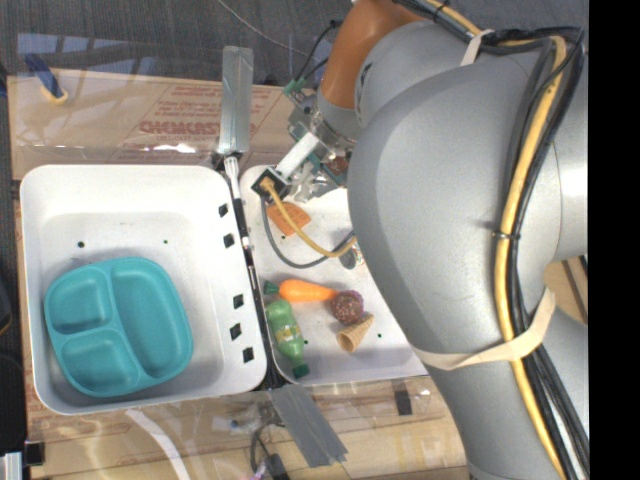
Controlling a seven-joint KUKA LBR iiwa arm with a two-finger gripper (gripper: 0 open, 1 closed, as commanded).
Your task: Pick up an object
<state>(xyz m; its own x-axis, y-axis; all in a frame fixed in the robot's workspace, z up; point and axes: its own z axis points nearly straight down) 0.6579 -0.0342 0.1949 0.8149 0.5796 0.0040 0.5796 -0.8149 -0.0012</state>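
Evidently the toys lie loose in the right bin (322, 360) so that any one may be taken. An orange piece (292, 220) sits just beside the gripper (312, 168) and looks the likeliest pick. The carrot (306, 291), green bottle (285, 330) and ice-cream cone (351, 320) lie farther from it, toward the bin's near end. The arm bends in over that bin, wrist tipped down at its far corner. Whether the gripper is released or clenched, I cannot tell. A teal plate (116, 324) rests well apart in the left bin (130, 206).
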